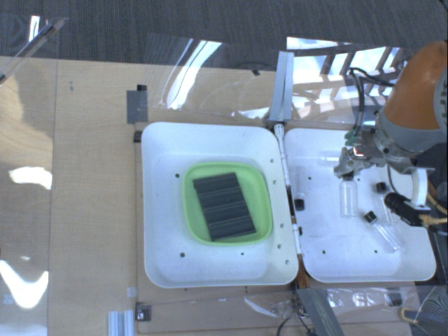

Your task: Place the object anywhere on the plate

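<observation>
Counter — pale wood-grain surface, carrying two shallow white plastic bins side by side at centre frame.

Left bin — held a square lime-green plate with rounded corners, set near the bin's middle. On the plate lay a dark grey ribbed rectangular block, tilted slightly, wholly within the plate's rim.

Right bin — held a clear plastic tube lying upright in the frame at the bin's centre, a second clear tube with a black cap lying aslant to its lower right, and a small black piece near the right wall.

Arm — grey with orange band, entering at the upper right of the frame. Its hand hung over the right bin, just above the upper end of the clear tube; whether the hand was wide or narrow could not be told, and nothing was seen in it.
</observation>
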`<action>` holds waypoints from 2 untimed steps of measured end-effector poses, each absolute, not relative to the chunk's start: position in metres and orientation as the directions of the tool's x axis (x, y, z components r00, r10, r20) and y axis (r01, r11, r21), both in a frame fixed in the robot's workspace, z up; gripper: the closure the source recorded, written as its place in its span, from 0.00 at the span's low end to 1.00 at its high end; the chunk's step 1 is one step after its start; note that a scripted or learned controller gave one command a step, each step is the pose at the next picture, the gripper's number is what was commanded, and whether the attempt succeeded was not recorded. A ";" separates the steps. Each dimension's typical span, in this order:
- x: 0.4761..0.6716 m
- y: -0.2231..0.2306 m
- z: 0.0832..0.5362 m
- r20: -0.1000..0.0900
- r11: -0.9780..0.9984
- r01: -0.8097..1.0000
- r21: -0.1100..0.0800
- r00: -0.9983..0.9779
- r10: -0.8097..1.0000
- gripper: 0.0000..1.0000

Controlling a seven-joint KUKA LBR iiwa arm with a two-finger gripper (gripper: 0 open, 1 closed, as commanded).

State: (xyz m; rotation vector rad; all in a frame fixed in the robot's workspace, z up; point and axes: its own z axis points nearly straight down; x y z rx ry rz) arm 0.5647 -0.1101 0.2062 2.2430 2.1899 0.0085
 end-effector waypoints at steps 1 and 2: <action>0.568 -0.021 0.185 0.001 -0.007 1.000 0.005 0.007 1.000 1.00; 0.575 0.065 0.185 0.002 0.000 1.000 0.005 0.000 1.000 1.00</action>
